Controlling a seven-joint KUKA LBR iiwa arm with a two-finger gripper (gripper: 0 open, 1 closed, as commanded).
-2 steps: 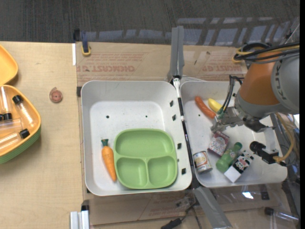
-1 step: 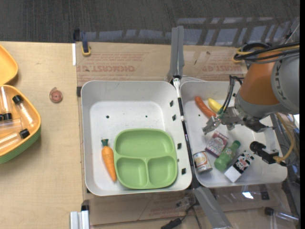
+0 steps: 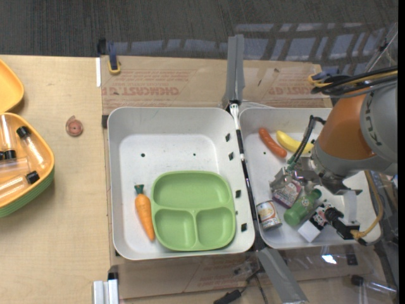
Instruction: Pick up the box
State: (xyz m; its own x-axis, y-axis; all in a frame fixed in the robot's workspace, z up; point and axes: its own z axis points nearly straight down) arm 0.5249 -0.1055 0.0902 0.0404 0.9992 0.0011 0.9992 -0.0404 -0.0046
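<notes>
Well, the box [image 3: 286,192] sits in the right-hand bin [image 3: 373,236], a little toward 8 o'clock from its middle: a small carton, purplish on one face, with a shiny, crinkled look. The gripper [image 3: 301,170] hangs just at its 1 o'clock under the arm's [image 3: 345,138] smooth orange band; whether it is open or closed on anything I cannot tell from where I stand.

At the box's 7 o'clock stands a small metal can [image 3: 269,215], and at its 4 o'clock lies a glossy green bottle [image 3: 301,209], touching or very nearly. Toward 12 o'clock lie a curved yellow banana [image 3: 290,142] and an orange pepper-like piece [image 3: 272,142].

The left bin [image 3: 126,132], white hard plastic with rounded corners, holds a matte green divided plate [image 3: 193,211] with a toy carrot [image 3: 145,216] at its 9 o'clock.

Both bins rest on brown cardboard [image 3: 164,84] with red print. At 9 o'clock is pale wood bench [image 3: 57,258], and at 12 o'clock dark ribbed carpet [image 3: 158,11].
</notes>
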